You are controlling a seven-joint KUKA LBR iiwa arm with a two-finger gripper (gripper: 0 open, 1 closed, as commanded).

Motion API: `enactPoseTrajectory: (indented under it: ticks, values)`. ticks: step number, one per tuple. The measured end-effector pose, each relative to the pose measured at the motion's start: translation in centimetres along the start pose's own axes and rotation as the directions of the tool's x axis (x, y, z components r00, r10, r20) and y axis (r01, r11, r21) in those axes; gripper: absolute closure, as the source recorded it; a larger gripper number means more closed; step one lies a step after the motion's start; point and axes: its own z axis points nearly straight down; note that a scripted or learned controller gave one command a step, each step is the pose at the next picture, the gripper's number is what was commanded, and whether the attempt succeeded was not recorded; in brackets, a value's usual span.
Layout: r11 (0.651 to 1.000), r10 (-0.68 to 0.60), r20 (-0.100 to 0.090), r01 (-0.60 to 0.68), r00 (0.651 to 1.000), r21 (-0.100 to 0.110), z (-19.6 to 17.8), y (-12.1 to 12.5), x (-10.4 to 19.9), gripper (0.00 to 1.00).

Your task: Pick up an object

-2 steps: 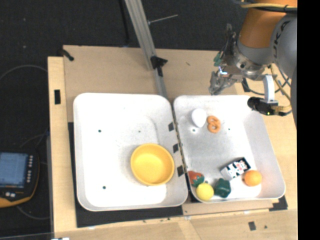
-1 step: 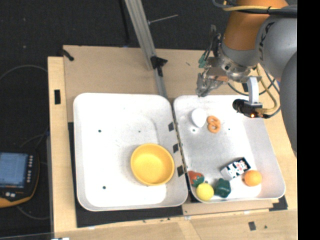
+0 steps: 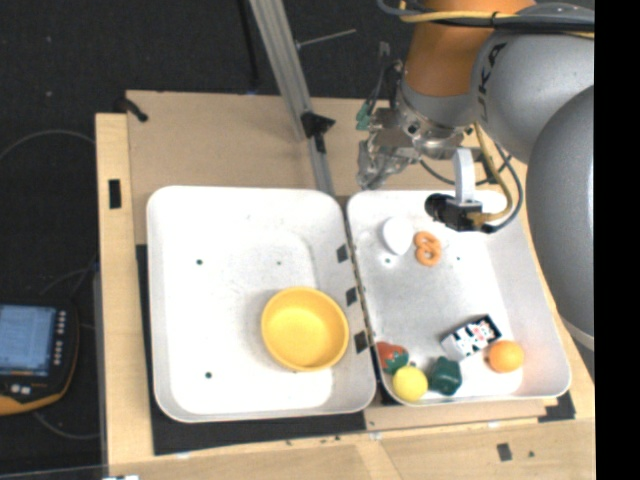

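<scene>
Here | tan bench | two white bins | dark floor

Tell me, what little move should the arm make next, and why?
Probably swing the claw in over the right bin and lower toward the orange pretzel-shaped piece. The claw sits above the bin's far edge with nothing seen in it, and that piece lies nearest, apart from the cluster in the near corner.
</scene>
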Motion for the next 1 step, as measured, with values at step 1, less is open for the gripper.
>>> enactPoseTrajectory:
  ticks: [1]
  values:
    - [1.000, -0.004, -0.001, 0.004, 1.000, -0.001, -0.44, -0.17, 4.85, 1.00]
